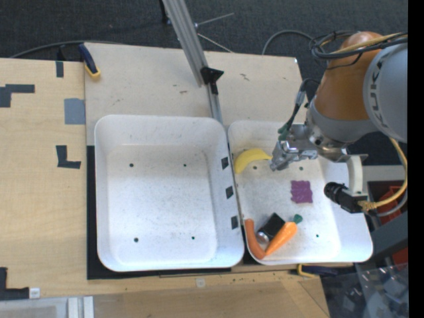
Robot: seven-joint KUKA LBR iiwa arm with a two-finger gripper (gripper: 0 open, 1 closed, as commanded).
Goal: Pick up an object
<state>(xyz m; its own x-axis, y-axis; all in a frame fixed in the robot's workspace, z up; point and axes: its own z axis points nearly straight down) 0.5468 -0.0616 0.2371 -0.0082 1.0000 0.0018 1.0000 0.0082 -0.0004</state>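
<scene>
Curved yellow banana [250, 159] lies beside the metallic gripper [283, 158], perhaps touching.

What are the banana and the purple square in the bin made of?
The banana looks like smooth toy plastic or foam: even yellow, no spots, though the view is too coarse to be sure. The purple square looks soft and matte, perhaps foam or felt: flat, dull, slightly ragged at its edges. Both lie in the right bin.
</scene>
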